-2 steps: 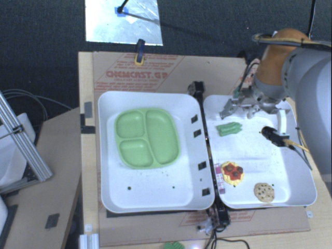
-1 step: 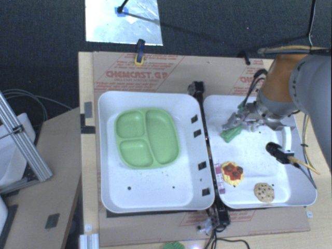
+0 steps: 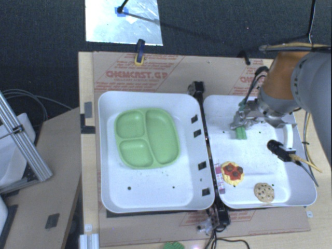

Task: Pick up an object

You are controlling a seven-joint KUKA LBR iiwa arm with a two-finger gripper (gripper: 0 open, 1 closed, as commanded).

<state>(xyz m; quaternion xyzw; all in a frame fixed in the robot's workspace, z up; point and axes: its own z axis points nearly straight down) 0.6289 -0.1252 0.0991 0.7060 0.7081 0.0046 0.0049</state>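
1. One camera looks down from above the counter (image 3: 155, 66) at a slant, set well back, so both white bins appear whole.
2. The left bin (image 3: 150, 193) sits near the middle of the picture; the right bin (image 3: 259, 100) lies toward the right side.
3. The view faces toward the counter's far edge, where dark carpet (image 3: 46, 25) and a shiny metal sheet (image 3: 124, 27) fill the top.
4. The arm (image 3: 306, 82) enters from the right edge, seen from above and cut off by the frame.
5. At the left, a lower side table (image 3: 57, 165) and a metal rail (image 3: 23, 139) sit at the margin.
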